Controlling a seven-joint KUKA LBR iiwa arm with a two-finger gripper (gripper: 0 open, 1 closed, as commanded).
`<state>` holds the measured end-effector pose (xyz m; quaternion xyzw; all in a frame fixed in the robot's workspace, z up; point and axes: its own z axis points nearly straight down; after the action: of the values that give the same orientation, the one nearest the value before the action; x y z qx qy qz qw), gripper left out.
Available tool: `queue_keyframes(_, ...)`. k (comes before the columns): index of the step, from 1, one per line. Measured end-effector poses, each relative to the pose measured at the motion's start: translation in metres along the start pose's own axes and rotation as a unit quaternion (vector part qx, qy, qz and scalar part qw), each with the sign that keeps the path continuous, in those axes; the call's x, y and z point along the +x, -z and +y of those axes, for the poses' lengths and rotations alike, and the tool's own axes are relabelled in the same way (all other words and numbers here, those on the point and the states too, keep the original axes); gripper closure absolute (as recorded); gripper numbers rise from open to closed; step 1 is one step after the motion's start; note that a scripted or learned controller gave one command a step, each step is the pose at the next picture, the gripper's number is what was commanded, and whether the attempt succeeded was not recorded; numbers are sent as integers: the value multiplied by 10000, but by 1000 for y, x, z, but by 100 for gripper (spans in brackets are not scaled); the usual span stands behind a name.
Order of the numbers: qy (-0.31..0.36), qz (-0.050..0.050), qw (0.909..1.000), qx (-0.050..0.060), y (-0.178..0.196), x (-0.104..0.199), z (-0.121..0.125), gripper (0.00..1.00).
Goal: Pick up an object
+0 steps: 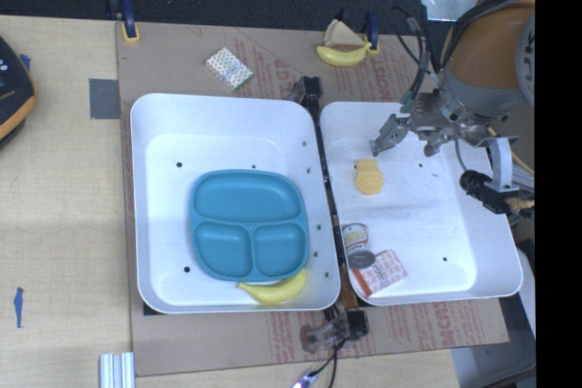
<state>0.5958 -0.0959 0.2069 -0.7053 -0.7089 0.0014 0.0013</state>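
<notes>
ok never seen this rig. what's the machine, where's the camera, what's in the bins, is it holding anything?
One fixed camera looks down at a slant on a bench with two white bins. The grey and orange robot arm reaches in from the right; its tool hangs open above the right bin with nothing between its fingers. That bin holds a small yellow block, a can and a packet. The left bin holds a blue divided plate and a banana. Another banana and a patterned packet lie outside on the bench.
</notes>
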Motion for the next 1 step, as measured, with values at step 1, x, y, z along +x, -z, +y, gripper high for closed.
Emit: queue_keyframes(1, 5, -6, 10000, 8, -114, 4, 24, 0)
